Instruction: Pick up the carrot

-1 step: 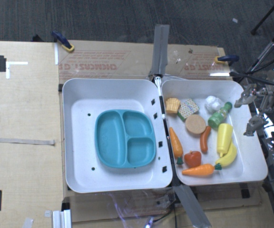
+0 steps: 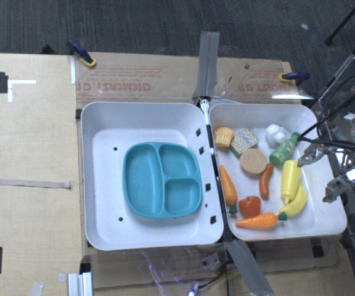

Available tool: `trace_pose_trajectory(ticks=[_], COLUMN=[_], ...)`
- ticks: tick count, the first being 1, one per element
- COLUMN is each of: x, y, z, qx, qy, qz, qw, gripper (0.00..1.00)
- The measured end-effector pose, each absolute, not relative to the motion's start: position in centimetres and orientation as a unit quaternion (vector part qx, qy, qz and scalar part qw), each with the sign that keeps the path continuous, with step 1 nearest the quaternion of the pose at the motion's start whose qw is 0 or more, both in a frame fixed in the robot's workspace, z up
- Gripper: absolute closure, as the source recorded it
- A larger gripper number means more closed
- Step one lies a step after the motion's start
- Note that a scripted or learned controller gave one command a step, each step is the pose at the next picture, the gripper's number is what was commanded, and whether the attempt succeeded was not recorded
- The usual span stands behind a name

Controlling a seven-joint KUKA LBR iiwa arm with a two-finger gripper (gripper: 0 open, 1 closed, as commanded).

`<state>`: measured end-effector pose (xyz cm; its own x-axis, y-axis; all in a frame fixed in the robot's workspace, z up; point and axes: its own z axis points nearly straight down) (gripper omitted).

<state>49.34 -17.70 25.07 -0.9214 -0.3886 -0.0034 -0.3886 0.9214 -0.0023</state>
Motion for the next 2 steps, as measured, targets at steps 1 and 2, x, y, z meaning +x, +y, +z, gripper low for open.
trace_pose_trajectory(ticks=[1,2], x=[49.3,48.6], y=[-17.2,-11.7], z=[22.6,18.5], qx=[-0.415,-0.399], qy=[0.91,0.917], qz=[-0.0005,-0.0007], qw=[0.002,0.002], gripper=[0.0,0.0])
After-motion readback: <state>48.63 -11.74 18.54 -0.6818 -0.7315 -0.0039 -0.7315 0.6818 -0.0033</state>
